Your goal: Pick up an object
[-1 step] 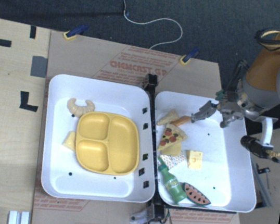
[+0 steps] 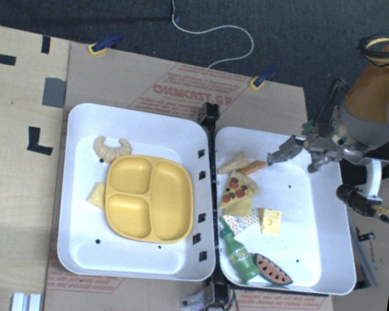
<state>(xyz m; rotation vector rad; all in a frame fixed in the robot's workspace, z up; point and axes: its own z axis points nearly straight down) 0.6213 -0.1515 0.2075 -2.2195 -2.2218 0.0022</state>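
Yellow is your landmark: the sectioned plate (image 2: 149, 198) sits in the left bin (image 2: 79, 169), and everything else reads from it. Touching the plate's upper-left rim you have a pale croissant-like piece (image 2: 111, 148), and a yellow wedge (image 2: 96, 194) pokes out from under its left edge. Right of the plate, across the divider in the right bin (image 2: 329, 231), the toys cluster close to that divider: a pizza slice (image 2: 239, 188) level with the plate's top half, a cheese cube (image 2: 270, 220) further right of it, a green bottle (image 2: 237, 254) off the plate's lower-right corner, and a watermelon slice (image 2: 273, 270) just beyond the bottle. Up and well right of the plate, the gripper (image 2: 282, 154) hangs over the right bin's upper part; you can't tell from this slant how far its fingers are spread, and nothing shows between them.
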